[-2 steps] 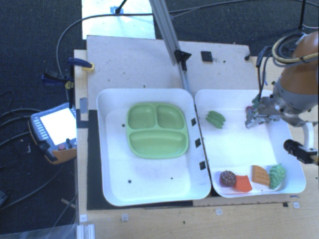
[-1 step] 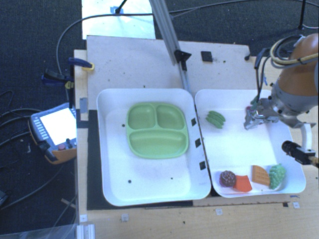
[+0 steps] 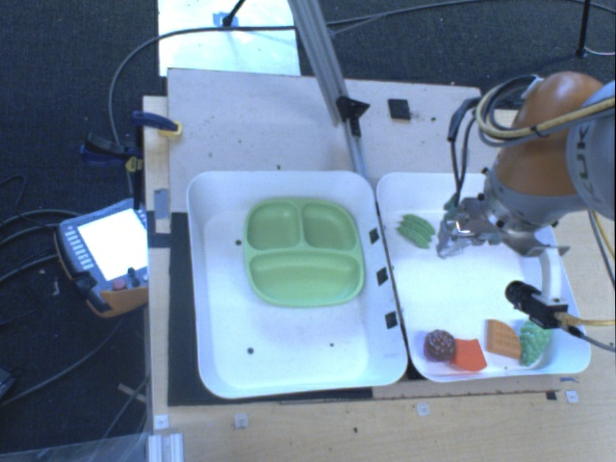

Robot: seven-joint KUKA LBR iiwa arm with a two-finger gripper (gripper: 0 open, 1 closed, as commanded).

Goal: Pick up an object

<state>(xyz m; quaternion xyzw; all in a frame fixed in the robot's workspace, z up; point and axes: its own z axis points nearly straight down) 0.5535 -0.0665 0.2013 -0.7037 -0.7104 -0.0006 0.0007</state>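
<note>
Two shallow white bins sit side by side on a pale desk [image 3: 250, 114], seen from above at a slant. The left bin [image 3: 221, 354] holds a light green divided plate [image 3: 305, 252] with three compartments, lying flat toward the bin's upper middle. The right bin [image 3: 423, 296] holds several small toy foods. A green pea pod [image 3: 417, 229] lies near its upper left corner. Along its lower edge sit a dark round berry-like piece [image 3: 440, 345], an orange-red wedge [image 3: 469, 355] just beside it, a tan cracker-like square [image 3: 502, 339], and a green leafy piece [image 3: 535, 341] at the far right, partly behind a black fitting.

The grey arm with its orange band [image 3: 539, 142] reaches in from the right and bends down over the right bin. Its hand [image 3: 454, 243] hangs low over the bin's upper part, just beside the pea pod, to the pod's right. I cannot tell whether the hand is released or clenched, and nothing is visibly between its tips. The pea pod lies apart from the hand on the bin floor.

Off the desk to the left, a handheld control pendant [image 3: 106, 258] with a lit screen rests on dark carpet among cables.
</note>
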